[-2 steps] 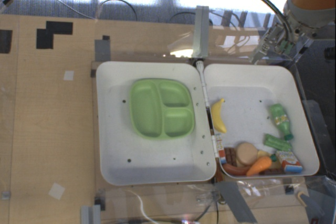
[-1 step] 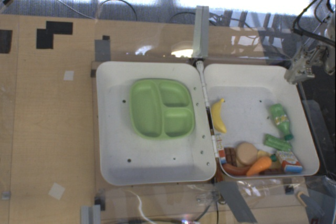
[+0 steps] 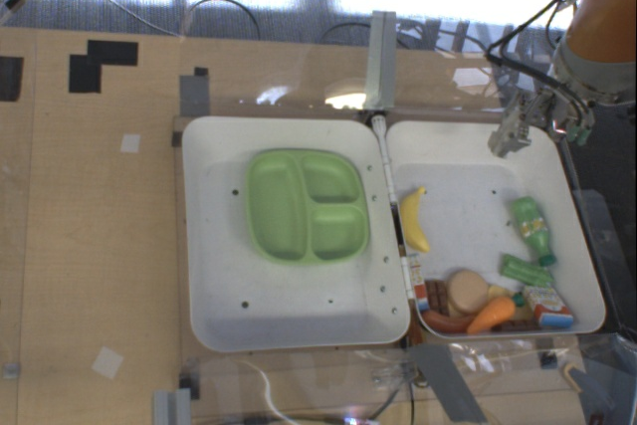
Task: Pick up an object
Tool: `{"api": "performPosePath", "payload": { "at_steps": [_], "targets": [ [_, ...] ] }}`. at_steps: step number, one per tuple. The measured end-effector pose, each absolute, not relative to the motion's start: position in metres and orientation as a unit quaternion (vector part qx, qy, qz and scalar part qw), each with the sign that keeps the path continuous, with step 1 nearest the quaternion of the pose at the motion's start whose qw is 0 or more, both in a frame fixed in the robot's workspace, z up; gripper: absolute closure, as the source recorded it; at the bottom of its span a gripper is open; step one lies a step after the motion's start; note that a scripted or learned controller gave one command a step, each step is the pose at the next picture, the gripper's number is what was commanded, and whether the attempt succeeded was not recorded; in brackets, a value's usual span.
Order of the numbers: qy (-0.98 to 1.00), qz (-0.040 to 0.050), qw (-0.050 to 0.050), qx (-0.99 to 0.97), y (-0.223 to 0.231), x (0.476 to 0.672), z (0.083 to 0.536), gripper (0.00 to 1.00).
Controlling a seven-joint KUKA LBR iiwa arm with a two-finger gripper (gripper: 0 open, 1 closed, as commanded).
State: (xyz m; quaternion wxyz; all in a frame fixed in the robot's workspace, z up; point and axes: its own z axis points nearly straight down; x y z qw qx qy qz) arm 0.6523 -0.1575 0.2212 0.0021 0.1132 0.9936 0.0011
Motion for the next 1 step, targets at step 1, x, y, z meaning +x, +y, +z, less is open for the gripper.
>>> {"api": "performPosePath", "payload": {
  "at_steps": [1],
  "targets": [
    [0.993, 0.0003, 0.005, 0.114, -0.1594, 0.6531, 0.2247, 0.0]
  ]
}}
